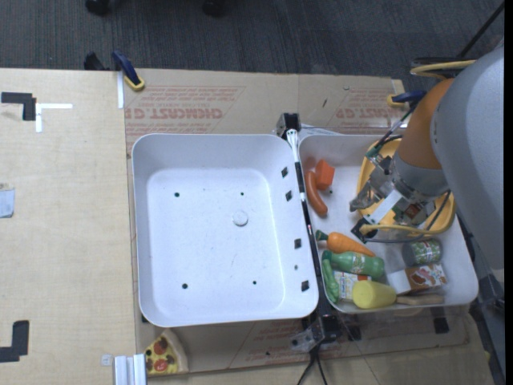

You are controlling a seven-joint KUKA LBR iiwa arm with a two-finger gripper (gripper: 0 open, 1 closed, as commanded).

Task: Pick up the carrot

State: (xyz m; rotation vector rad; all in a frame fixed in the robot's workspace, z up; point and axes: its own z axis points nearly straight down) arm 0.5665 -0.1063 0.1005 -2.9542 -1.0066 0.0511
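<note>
Read, in red print and upside down on the cardboard sheet behind the left bin: something like "CHEMCAST GP", not fully certain. Seen again on the same cardboard behind the right bin, equally reversed. Labels on the can and the packets nearby: too small to read.

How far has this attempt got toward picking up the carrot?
Done: the arm has reached over the right bin, with the tool low inside it. In hand: nothing visible; the carrot lies on the bin floor by the green bottle, just below the tool. Left: closing on the carrot and lifting it.
</note>
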